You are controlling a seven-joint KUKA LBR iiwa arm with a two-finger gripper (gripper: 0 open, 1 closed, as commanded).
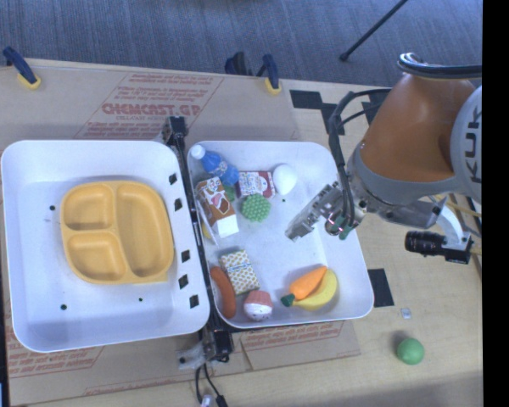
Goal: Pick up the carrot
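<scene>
Gripper (316, 216) is seen over the right bin (343, 189), its opening impossible to judge, nothing visibly held; the carrot (306, 284) lies ungrasped across the banana (322, 295), near-right corner.

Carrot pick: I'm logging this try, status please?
Gripper over the right bin, nothing between its fingers. Carrot lies near the bin's front, resting on the banana, not yet picked. Path down looks open.
</scene>
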